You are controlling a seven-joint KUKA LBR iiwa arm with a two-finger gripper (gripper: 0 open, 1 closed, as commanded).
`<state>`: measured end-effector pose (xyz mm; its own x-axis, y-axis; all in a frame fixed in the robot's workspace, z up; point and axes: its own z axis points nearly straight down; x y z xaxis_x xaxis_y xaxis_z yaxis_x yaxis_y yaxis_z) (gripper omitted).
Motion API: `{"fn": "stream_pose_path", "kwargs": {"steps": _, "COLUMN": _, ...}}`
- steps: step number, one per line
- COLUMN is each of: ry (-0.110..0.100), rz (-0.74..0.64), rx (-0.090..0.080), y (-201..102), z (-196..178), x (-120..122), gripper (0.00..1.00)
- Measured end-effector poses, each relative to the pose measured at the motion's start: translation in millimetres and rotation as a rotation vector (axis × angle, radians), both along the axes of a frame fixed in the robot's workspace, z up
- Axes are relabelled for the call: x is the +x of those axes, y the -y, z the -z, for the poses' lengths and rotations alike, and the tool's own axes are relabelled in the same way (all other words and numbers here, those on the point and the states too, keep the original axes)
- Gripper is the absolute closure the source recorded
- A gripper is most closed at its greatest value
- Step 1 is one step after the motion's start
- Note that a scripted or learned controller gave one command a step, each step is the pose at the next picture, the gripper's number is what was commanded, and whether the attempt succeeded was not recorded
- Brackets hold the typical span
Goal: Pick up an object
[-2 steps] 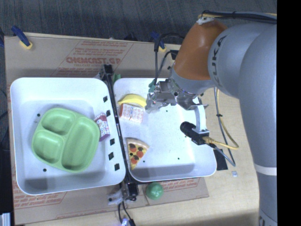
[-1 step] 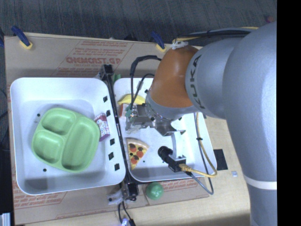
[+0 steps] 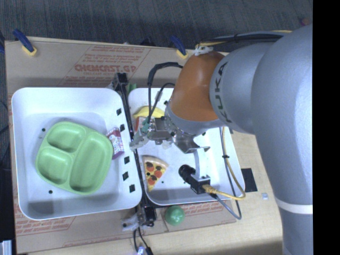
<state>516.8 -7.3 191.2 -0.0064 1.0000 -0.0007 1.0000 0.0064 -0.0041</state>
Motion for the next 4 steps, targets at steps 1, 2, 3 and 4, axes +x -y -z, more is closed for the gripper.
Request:
{"fn": "stream_pose_path", "kwargs": {"steps": 1, "ry": 0.002, "rz": 0.003, "rx": 0.0, "y": 67.4, "z": -2.5, "x": 56.1, "gripper": 0.0}}
{"fn": "stream_pose_path", "kwargs": {"steps": 2, "ry": 0.002, "rz": 0.002, "rx": 0.0, "y": 66.8, "z": -2.3, "x": 56.1, "gripper": 0.0}}
{"fn": "stream_pose_path", "kwargs": {"steps": 3, "ry": 0.002, "rz": 0.002, "rx": 0.0, "y": 66.8, "z": -2.3, "x": 56.1, "gripper": 0.0}}
{"fn": "stream_pose_path", "kwargs": {"steps": 4, "ry": 0.001, "rz": 0.0, "rx": 0.001, "y": 66.4, "z": -12.4, "x": 56.4, "gripper": 1.0}}
